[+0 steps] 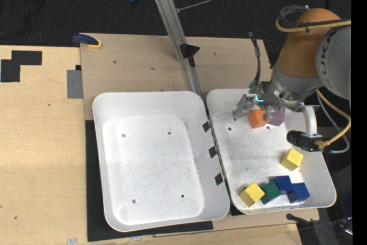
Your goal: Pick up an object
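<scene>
The pale wooden worktop [137,63] carries two shallow white plastic bins side by side. The left bin [152,160] sits toward the near edge; the right bin [252,152] touches it along their shared side. A small blue and yellow clamp [87,39] lies at the worktop's far left corner.

Blue clamp [86,39] on bench [137,63] (far edge); slanted aluminium rail [170,17].

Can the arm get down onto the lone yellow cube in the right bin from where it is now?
Probably yes. The yellow cube sits by itself in the right bin, apart from the block cluster at the near edge, with bare floor around it. The gripper hangs over the orange block nearby.
</scene>
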`<act>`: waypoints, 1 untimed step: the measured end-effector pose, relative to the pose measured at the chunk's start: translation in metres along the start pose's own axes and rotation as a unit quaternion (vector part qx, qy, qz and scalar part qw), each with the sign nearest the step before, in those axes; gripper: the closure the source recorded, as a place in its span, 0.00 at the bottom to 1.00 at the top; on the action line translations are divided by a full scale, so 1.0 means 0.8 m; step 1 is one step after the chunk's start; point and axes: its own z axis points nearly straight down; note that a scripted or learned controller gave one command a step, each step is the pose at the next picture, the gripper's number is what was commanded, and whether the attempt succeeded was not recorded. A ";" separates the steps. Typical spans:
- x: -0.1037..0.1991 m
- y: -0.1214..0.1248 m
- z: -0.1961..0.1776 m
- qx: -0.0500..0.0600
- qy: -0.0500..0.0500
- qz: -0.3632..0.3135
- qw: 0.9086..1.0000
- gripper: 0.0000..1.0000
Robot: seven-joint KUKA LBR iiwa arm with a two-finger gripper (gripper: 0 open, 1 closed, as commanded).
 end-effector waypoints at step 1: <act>-0.001 0.001 -0.003 -0.002 0.000 0.000 1.000 0.00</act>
